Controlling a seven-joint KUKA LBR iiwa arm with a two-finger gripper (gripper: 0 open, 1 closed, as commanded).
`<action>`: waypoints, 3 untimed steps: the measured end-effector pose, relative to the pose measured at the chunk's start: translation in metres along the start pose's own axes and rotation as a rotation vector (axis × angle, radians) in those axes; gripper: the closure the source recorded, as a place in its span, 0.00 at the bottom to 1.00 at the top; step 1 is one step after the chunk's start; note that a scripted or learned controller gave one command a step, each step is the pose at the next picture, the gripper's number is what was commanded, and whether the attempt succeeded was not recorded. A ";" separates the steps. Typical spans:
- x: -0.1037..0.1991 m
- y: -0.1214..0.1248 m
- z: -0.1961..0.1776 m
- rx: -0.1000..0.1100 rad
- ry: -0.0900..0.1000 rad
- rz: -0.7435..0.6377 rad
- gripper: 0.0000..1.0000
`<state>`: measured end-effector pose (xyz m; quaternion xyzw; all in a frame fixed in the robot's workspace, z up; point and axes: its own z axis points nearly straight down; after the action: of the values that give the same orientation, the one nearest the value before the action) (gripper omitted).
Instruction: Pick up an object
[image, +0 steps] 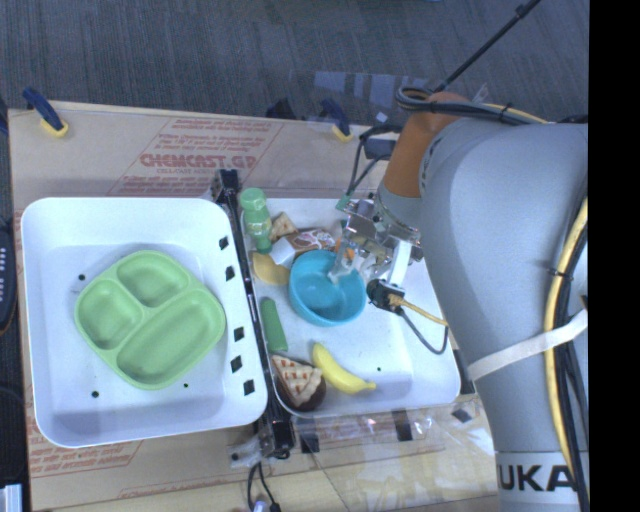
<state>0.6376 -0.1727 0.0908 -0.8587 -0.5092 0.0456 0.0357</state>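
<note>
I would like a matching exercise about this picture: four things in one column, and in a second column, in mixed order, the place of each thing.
Things:
1. green divided plate
2. blue bowl
3. banana
4. green bottle

Places:
A. near front edge of the right bin
B. far left corner of the right bin
C. middle of the left bin
D. middle of the right bin, under the hand

Pairs: 1-C, 2-D, 3-A, 4-B
</note>
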 end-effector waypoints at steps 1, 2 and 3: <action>0.000 0.002 0.000 -0.013 -0.001 -0.001 0.00; -0.001 -0.083 0.008 -0.086 0.058 0.348 0.00; -0.002 -0.085 -0.002 -0.072 0.054 0.340 1.00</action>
<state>0.5629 -0.1341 0.1017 -0.9340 -0.3569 0.0097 0.0101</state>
